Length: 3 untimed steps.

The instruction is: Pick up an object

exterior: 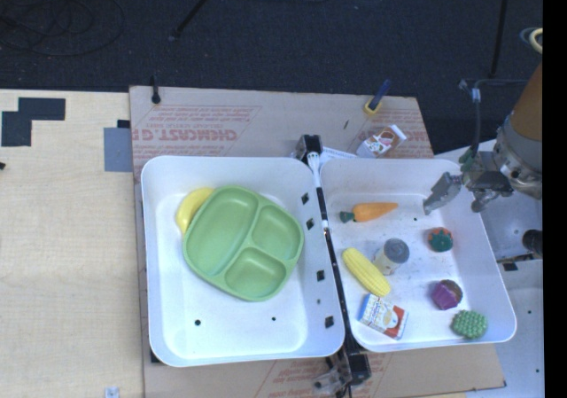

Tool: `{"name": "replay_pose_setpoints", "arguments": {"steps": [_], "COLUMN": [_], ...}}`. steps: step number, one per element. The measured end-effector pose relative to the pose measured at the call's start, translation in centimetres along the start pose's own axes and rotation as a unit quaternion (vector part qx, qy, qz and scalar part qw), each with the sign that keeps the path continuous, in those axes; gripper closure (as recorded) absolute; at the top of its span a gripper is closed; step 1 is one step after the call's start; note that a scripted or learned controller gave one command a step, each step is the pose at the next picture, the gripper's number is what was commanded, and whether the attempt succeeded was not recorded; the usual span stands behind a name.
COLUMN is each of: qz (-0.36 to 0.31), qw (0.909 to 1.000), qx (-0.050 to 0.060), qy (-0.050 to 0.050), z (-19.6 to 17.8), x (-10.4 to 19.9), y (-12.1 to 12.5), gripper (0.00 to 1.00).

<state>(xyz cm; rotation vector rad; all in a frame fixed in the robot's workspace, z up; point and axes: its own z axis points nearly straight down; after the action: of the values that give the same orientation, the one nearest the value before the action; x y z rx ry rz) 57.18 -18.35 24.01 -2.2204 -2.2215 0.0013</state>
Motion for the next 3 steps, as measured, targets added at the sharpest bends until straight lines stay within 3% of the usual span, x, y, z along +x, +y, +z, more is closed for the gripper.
{"name": "replay_pose_setpoints", "arguments": {"steps": [1,2,3], "qz": [0.0,0.0,0.0], "qw": [1.0,1.0,1.0], "qx": [0.002,-0.001,0.001], "qy": [0.001,0.0,0.001], "z": [13.4,15.2,15.3], "x": [3.3,4.1,9.6], "y": [0.2,-4.1,3.9], "gripper": [0.0,0.0,0.0]}}
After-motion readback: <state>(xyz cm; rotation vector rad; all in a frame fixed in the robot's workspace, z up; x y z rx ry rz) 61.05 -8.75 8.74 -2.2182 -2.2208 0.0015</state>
